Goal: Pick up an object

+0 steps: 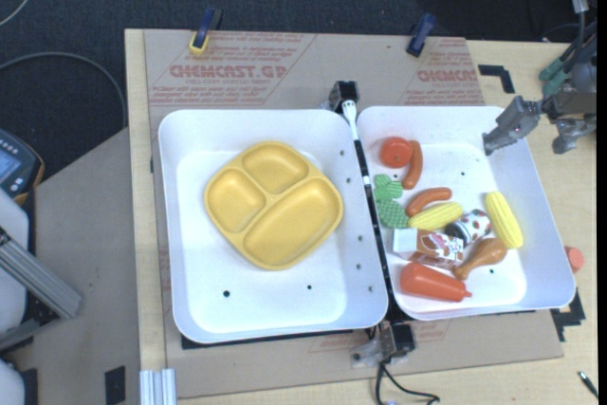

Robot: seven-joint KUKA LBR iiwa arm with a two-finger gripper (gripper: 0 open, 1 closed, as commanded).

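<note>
The gripper (520, 123) hung over the far right rim of the right bin (531, 180), holding nothing; how its fingers stood I could not tell. Toy food lay piled in that bin: a corn cob (504, 218), a carrot (432, 282), perhaps a sausage (429, 199). The left bin (180, 204) held a yellow divided plate (273, 204).

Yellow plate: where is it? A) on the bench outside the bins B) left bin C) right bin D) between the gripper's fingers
B: the yellow plate lies alone in the left bin; the toy food is piled in the right bin.
</note>
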